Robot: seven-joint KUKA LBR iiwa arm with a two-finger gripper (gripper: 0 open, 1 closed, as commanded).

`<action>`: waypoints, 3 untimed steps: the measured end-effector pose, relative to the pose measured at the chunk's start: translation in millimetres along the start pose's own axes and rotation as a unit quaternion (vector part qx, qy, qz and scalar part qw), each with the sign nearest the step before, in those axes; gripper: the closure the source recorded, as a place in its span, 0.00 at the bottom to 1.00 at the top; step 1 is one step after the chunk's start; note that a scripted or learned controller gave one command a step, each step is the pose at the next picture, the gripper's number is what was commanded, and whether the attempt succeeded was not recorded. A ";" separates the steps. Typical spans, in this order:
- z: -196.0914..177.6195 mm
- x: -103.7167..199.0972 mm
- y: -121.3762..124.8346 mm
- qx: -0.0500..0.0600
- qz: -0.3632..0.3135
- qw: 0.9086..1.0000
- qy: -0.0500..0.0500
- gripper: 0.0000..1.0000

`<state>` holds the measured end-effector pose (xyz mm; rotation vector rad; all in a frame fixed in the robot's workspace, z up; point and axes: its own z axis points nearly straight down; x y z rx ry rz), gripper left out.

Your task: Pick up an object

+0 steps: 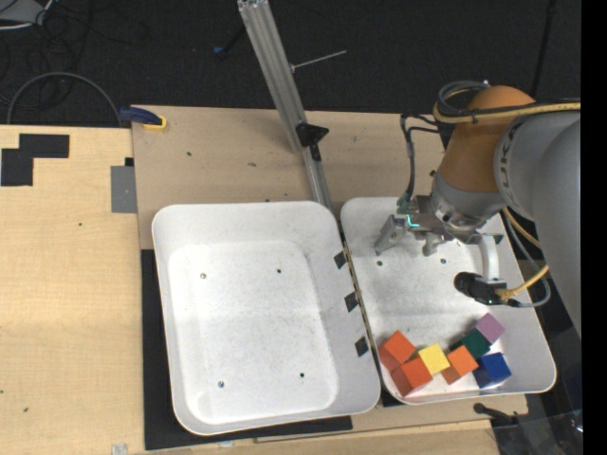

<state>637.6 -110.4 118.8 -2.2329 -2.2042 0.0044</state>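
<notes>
- Camera view: grey two-finger claw (410,239) over the right white plastic bin's (370,218) far end, fingers apart, nothing between them.
- Risk: the small cubes sit well below/nearer the claw, packed touching; closing here grabs air, or in the cluster it may nudge neighbours.
- Count: 2 bins (left white bin (171,226)); cubes approx 7: red cube (410,375), orange-red cube (397,346), yellow cube (434,359), orange cube (463,359), green cube (475,341), purple cube (489,328), blue cube (493,369).

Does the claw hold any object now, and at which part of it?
Nothing is held: the claw hangs open above bare bin floor, apart from the blocks.
</notes>
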 end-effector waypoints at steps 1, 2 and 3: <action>0.0 -0.1 0.0 0.000 0.000 1.000 0.000 0.00; -12.5 -0.9 -22.0 0.000 -0.004 1.000 0.000 0.00; -21.7 -3.4 -21.8 0.000 0.000 1.000 0.000 1.00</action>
